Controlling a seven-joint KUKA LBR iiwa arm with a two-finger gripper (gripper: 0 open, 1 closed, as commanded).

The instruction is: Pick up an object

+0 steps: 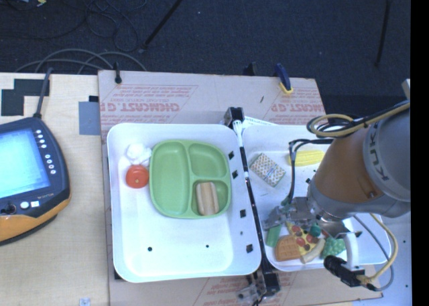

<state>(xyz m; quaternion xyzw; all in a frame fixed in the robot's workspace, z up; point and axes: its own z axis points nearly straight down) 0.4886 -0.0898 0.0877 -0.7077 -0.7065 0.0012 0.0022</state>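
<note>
While reading from the left, first comes a pendant (27, 174) with a lit screen, lying on the surface (74, 258) beside the bins. Next, the left bin (174, 258): a white ball (137, 153) and a red cap (137, 177) just beside a green tray (190, 177), with a tan block (206, 197) lying in the tray's lower right compartment. Past the divider, the right bin (268, 138): a patterned box (267, 169) near the middle, a yellow piece (307, 158) partly hidden behind the arm (355, 164), and low down a cluster of toys, namely a green piece (273, 236), a pizza slice (298, 243) and a green leafy bit (334, 247), lying close together or touching.

Pincer (295, 217) low over that cluster, just above the pizza slice; impossible to tell whether released or clenched, wrist and clutter masking it. Nothing visibly held.

Judged step: descent or closing on a toy in the right bin's near corner, most likely the pizza slice. Next move calls for a firm close on a single item without snagging its neighbours, then a straight lift clear of the bin wall.
</note>
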